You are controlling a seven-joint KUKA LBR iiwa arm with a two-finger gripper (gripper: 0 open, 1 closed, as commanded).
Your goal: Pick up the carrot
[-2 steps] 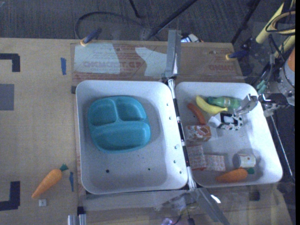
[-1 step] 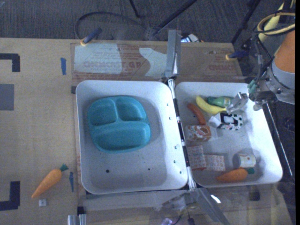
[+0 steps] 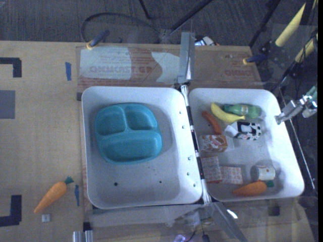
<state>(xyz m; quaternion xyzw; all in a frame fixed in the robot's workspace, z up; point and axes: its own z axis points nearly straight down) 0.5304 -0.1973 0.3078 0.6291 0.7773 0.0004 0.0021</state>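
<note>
The picture is dim and soft, with a cool bluish cast. Both white bins (image 3: pixel 136 97) read brightest. The teal tray (image 3: pixel 128 133) casts a faint shadow toward 3 o'clock. Clear sheeting (image 3: pixel 151 67) at 12 o'clock carries pale glare. Fine detail is blurred throughout.

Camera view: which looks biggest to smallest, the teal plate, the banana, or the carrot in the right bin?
1. teal plate, by far the largest.
2 and 3. banana and carrot look about alike; too close to rank.

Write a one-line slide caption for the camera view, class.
Gripper at the right bin's edge; one carrot lies inside it, another carrot on the bench, teal tray left.
</note>
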